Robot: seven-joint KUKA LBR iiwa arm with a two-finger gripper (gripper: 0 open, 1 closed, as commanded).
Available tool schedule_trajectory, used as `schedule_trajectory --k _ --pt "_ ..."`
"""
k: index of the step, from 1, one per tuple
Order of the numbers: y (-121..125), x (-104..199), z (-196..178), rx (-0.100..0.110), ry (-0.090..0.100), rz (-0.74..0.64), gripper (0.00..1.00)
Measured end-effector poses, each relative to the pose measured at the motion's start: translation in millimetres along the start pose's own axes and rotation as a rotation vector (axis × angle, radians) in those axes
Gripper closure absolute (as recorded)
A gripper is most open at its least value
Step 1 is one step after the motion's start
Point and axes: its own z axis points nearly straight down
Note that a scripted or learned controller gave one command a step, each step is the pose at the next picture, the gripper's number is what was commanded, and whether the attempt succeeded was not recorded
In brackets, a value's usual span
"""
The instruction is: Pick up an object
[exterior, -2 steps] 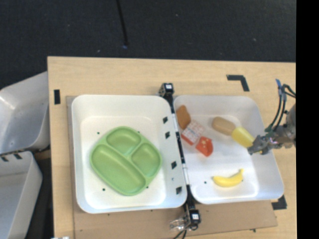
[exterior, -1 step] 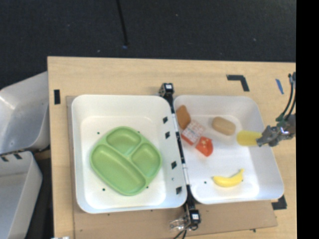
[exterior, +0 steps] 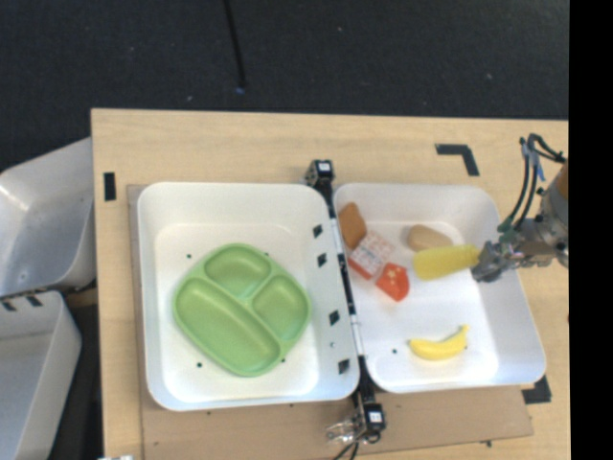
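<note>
In the right bin lie a brown oval piece, a clear packet with red print, a red strawberry-like toy, a tan lump, a yellow block and a yellow banana. My gripper reaches in over the bin's right side. It sits right at the right end of the yellow block, at about the block's height. Whether it has hold of the block is not visible from here.
The left bin holds a green divided plate. A ridge with black clips separates the two bins. Cables hang by the wrist at the right edge. A grey container stands left of the bench.
</note>
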Motion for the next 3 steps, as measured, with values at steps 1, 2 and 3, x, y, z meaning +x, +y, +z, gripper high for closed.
schedule_trajectory --k 1,2,3 --pt "12 59 -4 0.0 0.001 -0.002 1.0" --pt "23 107 12 0.003 -0.001 0.002 1.0" --pt "31 152 20 0.004 0.0 0.002 1.0"
